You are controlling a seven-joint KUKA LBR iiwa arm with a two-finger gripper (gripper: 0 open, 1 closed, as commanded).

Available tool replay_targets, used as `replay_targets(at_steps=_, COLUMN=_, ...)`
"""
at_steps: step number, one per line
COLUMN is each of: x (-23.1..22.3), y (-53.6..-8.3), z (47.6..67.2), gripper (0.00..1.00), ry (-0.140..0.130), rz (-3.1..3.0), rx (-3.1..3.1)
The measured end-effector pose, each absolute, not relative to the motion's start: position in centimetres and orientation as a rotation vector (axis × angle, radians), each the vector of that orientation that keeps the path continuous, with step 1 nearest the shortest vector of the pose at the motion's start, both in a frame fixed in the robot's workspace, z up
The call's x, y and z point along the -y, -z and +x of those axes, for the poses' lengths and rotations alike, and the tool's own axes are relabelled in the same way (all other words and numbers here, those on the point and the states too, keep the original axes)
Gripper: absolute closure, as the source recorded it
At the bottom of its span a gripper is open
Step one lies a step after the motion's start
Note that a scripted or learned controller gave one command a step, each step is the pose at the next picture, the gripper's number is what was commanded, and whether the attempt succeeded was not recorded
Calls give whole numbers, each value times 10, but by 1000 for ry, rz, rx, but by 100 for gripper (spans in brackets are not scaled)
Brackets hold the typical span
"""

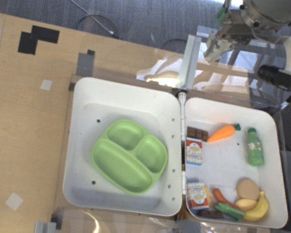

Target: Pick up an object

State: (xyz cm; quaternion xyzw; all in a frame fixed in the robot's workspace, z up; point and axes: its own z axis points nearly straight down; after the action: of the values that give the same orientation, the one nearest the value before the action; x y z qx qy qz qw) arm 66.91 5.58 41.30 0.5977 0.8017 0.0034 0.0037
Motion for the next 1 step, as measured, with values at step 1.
replay_targets(at_steps=1, x=-111, y=-284, z=667, gripper=100, ry=7, rz=2107, rx=-2336)
